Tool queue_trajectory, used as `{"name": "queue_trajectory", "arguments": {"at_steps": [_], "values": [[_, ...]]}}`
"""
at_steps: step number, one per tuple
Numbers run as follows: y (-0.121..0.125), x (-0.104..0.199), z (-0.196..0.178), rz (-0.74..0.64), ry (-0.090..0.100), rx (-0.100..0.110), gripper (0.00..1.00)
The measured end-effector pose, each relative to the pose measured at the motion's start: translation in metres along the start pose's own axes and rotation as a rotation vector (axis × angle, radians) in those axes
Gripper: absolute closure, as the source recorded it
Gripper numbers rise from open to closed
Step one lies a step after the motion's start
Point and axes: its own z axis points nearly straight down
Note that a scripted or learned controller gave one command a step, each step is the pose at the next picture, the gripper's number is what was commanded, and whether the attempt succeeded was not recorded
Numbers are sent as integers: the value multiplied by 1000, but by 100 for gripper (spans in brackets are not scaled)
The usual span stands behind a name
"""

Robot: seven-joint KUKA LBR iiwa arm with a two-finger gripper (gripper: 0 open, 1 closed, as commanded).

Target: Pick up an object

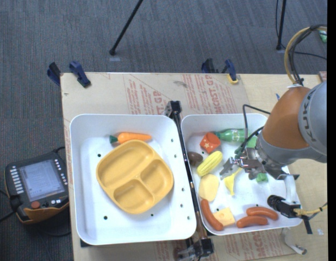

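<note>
The right bin (277,228) holds several toy foods. There is a corn cob (210,162), a red pepper (210,142), a green bottle (231,135) and a pale yellow lemon (209,187). A small yellow banana-like piece (230,184) lies in the middle. My gripper (235,168) hangs low over the middle of this bin, just above that yellow piece and right of the corn cob. Nothing can be seen held in it. The orange wrist band (285,126) and grey arm cover the bin's right side.
A red sausage (211,215), a cheese wedge (225,217) and two more sausages (256,217) lie along the near wall. A brown piece (194,157) sits by the divider. The left bin (84,200) holds a yellow divided plate (135,176) and a carrot (132,137).
</note>
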Motion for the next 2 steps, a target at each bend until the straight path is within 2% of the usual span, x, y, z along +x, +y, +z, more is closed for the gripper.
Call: {"name": "queue_trajectory", "arguments": {"at_steps": [1, 2], "values": [[23, 10, 32, -365, -2, -3, 0], [22, 10, 22, -361, 0, -1, 100]]}}
